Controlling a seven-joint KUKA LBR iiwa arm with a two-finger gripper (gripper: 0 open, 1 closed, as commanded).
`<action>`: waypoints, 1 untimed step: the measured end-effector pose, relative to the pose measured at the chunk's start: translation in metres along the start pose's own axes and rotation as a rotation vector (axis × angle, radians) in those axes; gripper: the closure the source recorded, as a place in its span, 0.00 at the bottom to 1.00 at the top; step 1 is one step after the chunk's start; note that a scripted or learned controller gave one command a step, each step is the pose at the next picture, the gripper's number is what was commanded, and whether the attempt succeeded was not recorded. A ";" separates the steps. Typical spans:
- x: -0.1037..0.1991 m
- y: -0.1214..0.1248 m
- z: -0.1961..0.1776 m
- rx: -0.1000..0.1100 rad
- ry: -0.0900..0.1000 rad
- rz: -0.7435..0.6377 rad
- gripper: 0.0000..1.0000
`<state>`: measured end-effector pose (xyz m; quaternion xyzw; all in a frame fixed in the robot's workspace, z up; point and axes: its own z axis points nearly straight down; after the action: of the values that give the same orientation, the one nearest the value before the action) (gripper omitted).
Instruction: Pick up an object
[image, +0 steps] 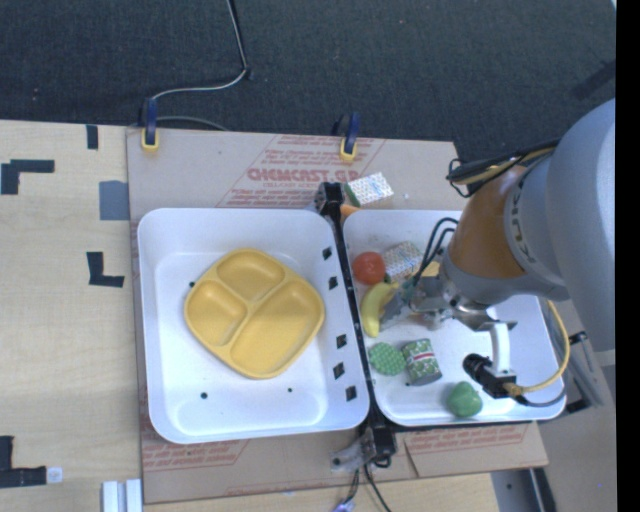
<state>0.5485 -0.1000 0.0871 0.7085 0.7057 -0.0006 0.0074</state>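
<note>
Dark carpet at the far side, pale bench (60, 330) below it, brown printed cardboard (290, 175) clamped on top and bearing two white bins side by side. From the right, grey arm (570, 220) with orange band, angled down into the right bin (455, 418). Gripper (400, 303) low over that bin's left half; impossible to tell at this slant whether clenched or released, or whether anything sits in its grasp. Just left of the gripper, touching or nearly so: banana (374, 308), lying lengthwise near the bin's left wall. Up and left of the gripper, near: red ball (368, 267). Straight above it, close: pale patterned packet (404, 259). Below the gripper, near but apart: green disc (386, 358) and, beside that, small green-and-red box (421, 362), tilted. Farther down and to the right, well apart from the gripper: green ball (463, 399) by the near rim. Far left of the gripper, across the divider: left bin (150, 300) with yellow tray (255, 312) of three compartments, lying flat and turned at an angle. Outside both bins, above the gripper on the cardboard: second patterned packet (369, 188).
</note>
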 end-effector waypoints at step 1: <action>-0.004 0.031 0.001 0.007 0.006 -0.003 0.00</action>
<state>0.5798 -0.1039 0.0862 0.7076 0.7066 -0.0012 0.0027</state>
